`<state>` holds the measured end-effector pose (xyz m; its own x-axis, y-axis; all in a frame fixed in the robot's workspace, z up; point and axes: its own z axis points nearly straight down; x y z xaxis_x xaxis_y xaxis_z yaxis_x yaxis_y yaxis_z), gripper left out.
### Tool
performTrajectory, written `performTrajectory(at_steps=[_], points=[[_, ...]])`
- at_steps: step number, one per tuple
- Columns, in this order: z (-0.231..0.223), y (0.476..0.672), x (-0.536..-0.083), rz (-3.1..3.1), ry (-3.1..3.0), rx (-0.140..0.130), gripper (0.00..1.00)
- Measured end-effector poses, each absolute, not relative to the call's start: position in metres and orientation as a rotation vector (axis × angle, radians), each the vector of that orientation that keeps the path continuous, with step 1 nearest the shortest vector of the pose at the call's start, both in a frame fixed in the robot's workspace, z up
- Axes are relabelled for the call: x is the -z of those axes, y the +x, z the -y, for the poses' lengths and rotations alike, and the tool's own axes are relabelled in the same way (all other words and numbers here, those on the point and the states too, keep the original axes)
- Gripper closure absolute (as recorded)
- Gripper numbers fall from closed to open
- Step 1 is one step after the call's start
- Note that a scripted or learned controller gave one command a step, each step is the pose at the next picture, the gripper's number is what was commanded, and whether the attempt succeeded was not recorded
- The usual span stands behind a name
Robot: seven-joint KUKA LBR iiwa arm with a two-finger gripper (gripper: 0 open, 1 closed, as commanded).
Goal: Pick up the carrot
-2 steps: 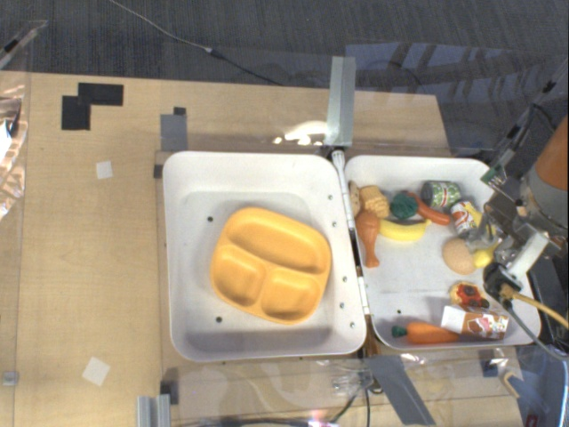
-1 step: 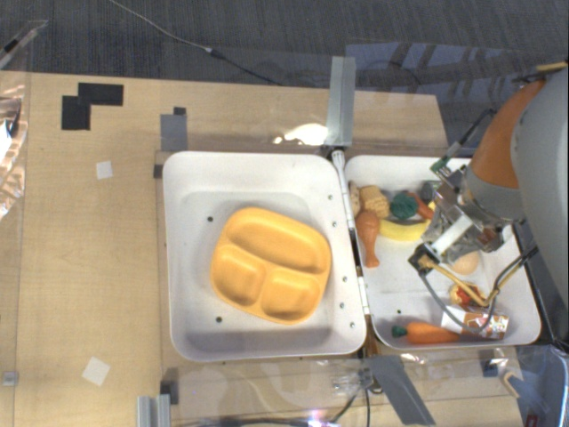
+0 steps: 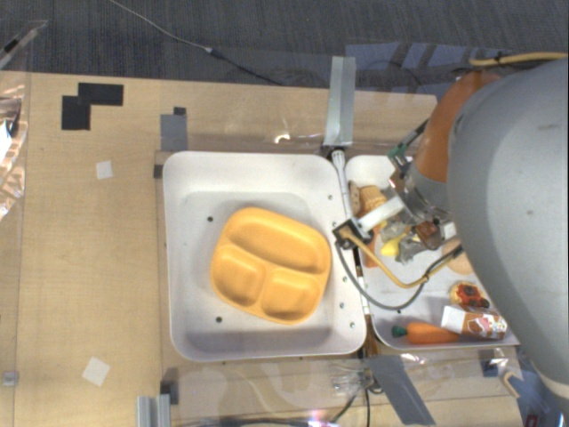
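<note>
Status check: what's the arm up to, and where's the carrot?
Pincer low in right bin, among clutter. Carrot lying free near bin's front edge, not gripped. Packets crowd its right end.

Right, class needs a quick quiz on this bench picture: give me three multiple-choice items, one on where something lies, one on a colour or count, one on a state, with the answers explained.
1. Where does the carrot lie?
A. on the yellow tray
B. near the front edge of the right bin
C. on the bench outside the bins

2. What colour is the divided tray in the left bin?
A. yellow
B. blue
C. green

3. What is the state of the carrot?
A. lifted above the bin
B. standing upright
C. lying flat on the bin floor

Answers: 1 B, it sits low in the right bin beside a small packet. 2 A, the tray is plainly yellow. 3 C, it rests lengthwise on the white floor, apart from the arm.
</note>
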<state>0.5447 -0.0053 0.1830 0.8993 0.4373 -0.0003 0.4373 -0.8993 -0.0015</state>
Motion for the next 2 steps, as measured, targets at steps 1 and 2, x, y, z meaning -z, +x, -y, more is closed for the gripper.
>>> performTrajectory(at_steps=[1, 2], points=[[0.062, 0.577, -0.317, 0.926, -3.007, 0.013, 1.0], [0.13, 0.557, -0.235, 1.004, -2.976, -0.014, 1.0]])
